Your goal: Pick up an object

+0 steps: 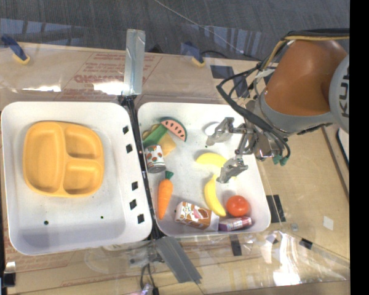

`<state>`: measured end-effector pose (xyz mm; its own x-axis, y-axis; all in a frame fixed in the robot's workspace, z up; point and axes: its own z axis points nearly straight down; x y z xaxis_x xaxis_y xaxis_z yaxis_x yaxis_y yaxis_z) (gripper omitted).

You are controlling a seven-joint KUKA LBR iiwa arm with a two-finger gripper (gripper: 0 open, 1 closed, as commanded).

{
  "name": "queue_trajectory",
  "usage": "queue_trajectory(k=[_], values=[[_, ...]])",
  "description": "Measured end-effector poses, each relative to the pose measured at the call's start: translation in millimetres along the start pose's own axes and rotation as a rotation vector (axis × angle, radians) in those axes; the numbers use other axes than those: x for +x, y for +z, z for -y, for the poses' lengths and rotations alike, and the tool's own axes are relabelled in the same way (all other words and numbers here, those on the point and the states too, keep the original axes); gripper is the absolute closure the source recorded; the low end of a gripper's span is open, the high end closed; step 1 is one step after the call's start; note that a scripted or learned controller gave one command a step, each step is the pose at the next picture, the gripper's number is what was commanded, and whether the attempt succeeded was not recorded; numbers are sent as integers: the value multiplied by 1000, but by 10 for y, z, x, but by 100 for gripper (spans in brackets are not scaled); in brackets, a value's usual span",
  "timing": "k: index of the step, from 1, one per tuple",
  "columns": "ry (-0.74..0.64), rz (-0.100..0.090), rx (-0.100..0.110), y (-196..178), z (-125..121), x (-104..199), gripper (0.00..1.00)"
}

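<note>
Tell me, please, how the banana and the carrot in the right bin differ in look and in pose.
The banana is yellow and curved; the carrot is orange, straight and tapered, with a green top. The banana lies toward the bin's right half, beside the tomato; the carrot lies by the left wall of the right bin, below the can. Both lie flat, running roughly top to bottom in the view.

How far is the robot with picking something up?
Nothing is picked up yet. The hand is open over the right bin, just above the lemon, with nothing between its fingers. Left to do: go down, close on a toy, lift it.
</note>
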<state>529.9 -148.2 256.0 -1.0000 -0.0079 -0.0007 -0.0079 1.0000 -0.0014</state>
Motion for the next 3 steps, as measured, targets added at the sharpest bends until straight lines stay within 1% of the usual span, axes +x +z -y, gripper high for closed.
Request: queue_trajectory(k=[1,2,3], values=[[51,14,2,1321,-23,222,0],[56,35,12,1453,-436,268,0],[127,52,11,1449,-478,373,0]])
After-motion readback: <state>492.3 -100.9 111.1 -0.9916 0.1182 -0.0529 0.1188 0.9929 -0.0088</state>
